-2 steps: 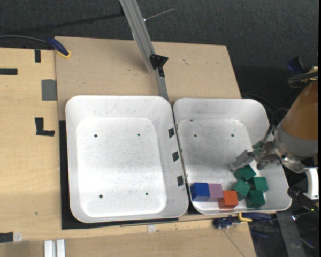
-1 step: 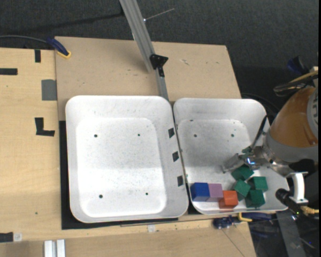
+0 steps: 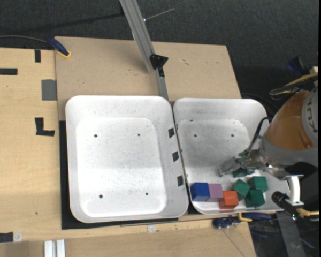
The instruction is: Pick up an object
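Note:
My gripper (image 3: 236, 166) is low over the right bin (image 3: 214, 111), near its front right part, with the arm coming in from the right. A dark green block (image 3: 239, 172) shows just under the gripper's tip, touching or very close to it. Whether it is gripped is unclear. Just in front lie three more green blocks (image 3: 242, 187) (image 3: 260, 183) (image 3: 254, 198). An orange block (image 3: 230, 198), a purple block (image 3: 215, 190) and a blue block (image 3: 200, 190) sit in a row along the bin's front wall.
The left bin (image 3: 75, 143) stands beside the right one, with small black clips along the shared wall (image 3: 175, 156). A grey metal strut (image 3: 142, 31) slants across the bench behind the bins.

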`<action>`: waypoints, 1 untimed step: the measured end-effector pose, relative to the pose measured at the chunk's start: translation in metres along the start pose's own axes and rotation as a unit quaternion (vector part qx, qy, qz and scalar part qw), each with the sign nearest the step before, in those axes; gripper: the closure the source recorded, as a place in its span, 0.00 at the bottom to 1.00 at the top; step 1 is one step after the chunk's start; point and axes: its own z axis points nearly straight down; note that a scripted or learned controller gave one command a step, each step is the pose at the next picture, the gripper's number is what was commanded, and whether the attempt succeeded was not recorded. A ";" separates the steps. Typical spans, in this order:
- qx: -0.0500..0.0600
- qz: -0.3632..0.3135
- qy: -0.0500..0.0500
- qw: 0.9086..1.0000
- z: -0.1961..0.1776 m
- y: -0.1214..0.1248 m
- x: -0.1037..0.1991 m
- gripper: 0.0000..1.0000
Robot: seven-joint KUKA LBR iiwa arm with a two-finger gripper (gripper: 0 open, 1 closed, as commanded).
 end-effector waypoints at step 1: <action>0.000 0.000 0.001 1.000 -0.010 0.000 0.001 1.00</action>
